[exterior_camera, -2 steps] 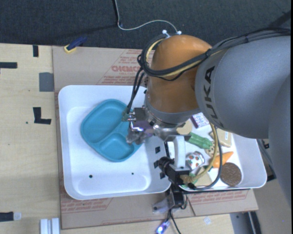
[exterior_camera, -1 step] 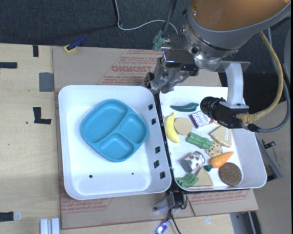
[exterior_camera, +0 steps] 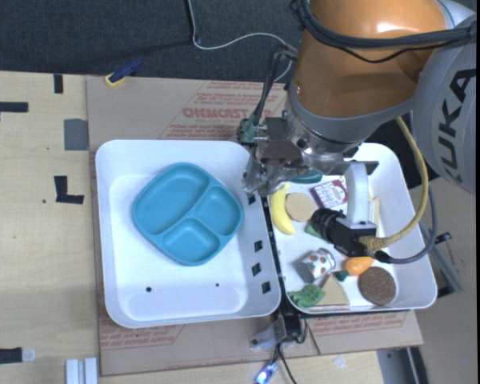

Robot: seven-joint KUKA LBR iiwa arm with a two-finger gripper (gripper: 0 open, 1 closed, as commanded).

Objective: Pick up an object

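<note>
My gripper (exterior_camera: 258,176) hangs at the upper left corner of the right bin (exterior_camera: 412,206), over the divider between the two bins. A yellow banana (exterior_camera: 282,214) lies just below and to the right of it, apart from it. Beside the banana sits a tan round piece (exterior_camera: 302,206), and a red and white packet (exterior_camera: 330,190) lies further right. Nearer the front are a grey and white object (exterior_camera: 318,263), an orange carrot (exterior_camera: 357,266), a brown round cookie (exterior_camera: 378,286), a green leafy piece (exterior_camera: 307,297) and a toast slice (exterior_camera: 336,294).
The left bin (exterior_camera: 116,238) holds a blue divided plate (exterior_camera: 187,213). The arm's large orange and grey body (exterior_camera: 368,54) covers the back of the right bin. Both bins rest on a cardboard sheet (exterior_camera: 184,110) on the bench.
</note>
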